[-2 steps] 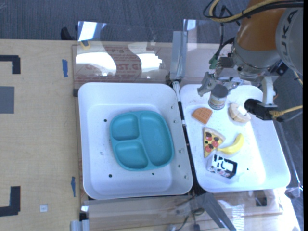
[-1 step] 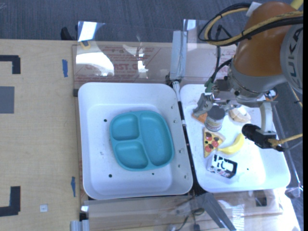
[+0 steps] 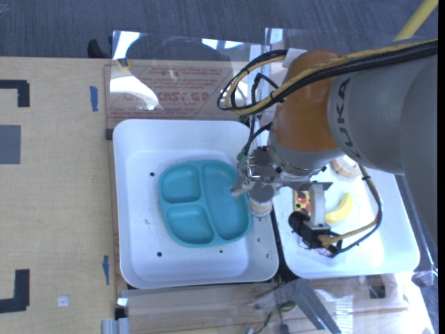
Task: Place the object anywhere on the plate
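A teal plate (image 3: 201, 204) with three compartments lies in the left white bin (image 3: 139, 256). My gripper (image 3: 254, 190) hangs at the plate's right edge, over the seam between the two bins, and the wrist hides what is under it. In the right bin (image 3: 389, 249) lie a yellow banana-shaped object (image 3: 338, 209) and a small red and yellow item (image 3: 302, 202). I see nothing resting on the plate's visible compartments.
The grey arm with its orange band (image 3: 306, 110) covers the upper part of the right bin. A pale object (image 3: 345, 165) peeks out beside the arm. Black cables (image 3: 327, 239) loop low over the right bin. A clear panel (image 3: 174, 89) stands behind the bins.
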{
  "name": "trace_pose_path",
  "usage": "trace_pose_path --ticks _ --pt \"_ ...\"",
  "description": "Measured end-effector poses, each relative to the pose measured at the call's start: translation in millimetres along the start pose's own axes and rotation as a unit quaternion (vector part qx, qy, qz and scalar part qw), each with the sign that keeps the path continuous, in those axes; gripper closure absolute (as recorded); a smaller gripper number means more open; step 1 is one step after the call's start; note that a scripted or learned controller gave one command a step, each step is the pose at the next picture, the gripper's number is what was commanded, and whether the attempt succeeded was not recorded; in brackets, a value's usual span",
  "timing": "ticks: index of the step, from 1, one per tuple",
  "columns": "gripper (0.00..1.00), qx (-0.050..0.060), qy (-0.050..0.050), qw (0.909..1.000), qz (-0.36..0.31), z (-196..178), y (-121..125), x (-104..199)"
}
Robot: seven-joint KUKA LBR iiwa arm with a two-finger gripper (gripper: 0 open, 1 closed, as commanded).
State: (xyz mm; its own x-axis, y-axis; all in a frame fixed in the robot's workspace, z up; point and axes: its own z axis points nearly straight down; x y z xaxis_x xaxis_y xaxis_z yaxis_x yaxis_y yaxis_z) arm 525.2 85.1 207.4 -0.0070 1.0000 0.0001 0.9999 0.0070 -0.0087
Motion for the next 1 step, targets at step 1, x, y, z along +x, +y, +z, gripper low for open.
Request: trace_pose_path --ticks 1 --pt "1.00 -0.002 -0.001 1.0000 0.005 24.8 -9.7 -35.6"
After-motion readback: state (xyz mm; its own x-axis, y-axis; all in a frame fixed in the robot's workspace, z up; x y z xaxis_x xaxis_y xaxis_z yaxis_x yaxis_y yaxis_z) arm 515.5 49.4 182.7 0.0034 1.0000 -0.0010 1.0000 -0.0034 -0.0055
